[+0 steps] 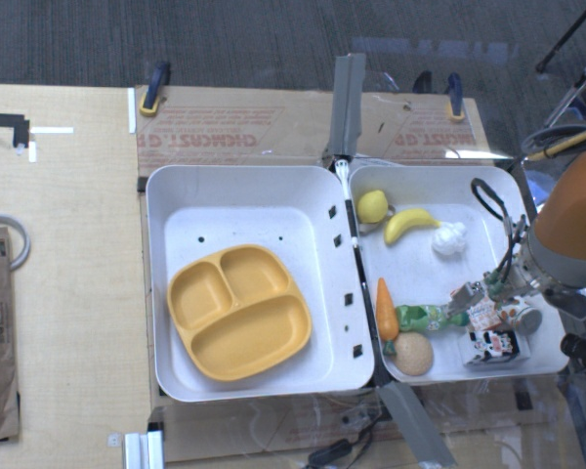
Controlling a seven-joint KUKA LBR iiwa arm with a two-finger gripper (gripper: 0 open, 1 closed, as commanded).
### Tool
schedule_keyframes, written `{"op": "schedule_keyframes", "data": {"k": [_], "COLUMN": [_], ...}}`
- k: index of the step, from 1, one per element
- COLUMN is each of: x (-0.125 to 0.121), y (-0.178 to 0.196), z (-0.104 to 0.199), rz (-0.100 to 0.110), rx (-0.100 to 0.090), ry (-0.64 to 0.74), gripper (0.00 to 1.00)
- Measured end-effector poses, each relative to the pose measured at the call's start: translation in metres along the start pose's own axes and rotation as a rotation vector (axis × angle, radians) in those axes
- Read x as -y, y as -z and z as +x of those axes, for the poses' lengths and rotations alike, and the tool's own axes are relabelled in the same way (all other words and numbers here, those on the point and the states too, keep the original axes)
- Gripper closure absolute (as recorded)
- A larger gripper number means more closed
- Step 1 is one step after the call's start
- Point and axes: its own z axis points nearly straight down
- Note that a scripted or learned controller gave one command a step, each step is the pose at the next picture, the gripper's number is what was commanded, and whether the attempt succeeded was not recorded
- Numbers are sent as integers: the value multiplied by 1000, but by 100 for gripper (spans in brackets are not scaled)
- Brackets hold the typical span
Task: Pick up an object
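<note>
My gripper point(490, 299) reaches down into the right bin point(422, 174) near its front right corner. It hangs over a small red and white packet point(492, 317), with a black and white pack point(492, 345) just in front. A green packet point(425, 317) lies to its left, touching an orange carrot point(385, 307) and a round tan ball point(413, 354). Farther back lie a yellow banana point(408, 224), a lemon point(372, 206) and a white crumpled lump point(450, 238). Whether anything is held cannot be made out.
The left bin point(171, 189) holds a yellow divided plate point(239, 311). A grey divider point(348, 106) runs between the bins at the back. A black cable loop point(488, 200) lies by the right bin's far right wall. Cardboard point(234, 125) lines the bench behind the bins.
</note>
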Motion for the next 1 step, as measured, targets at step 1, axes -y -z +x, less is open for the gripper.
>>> {"op": "schedule_keyframes", "data": {"k": [1], "x": [18], "y": [-51], "z": [-58], "rz": [-2], "rx": [-7], "ry": [-118], "gripper": [0]}}
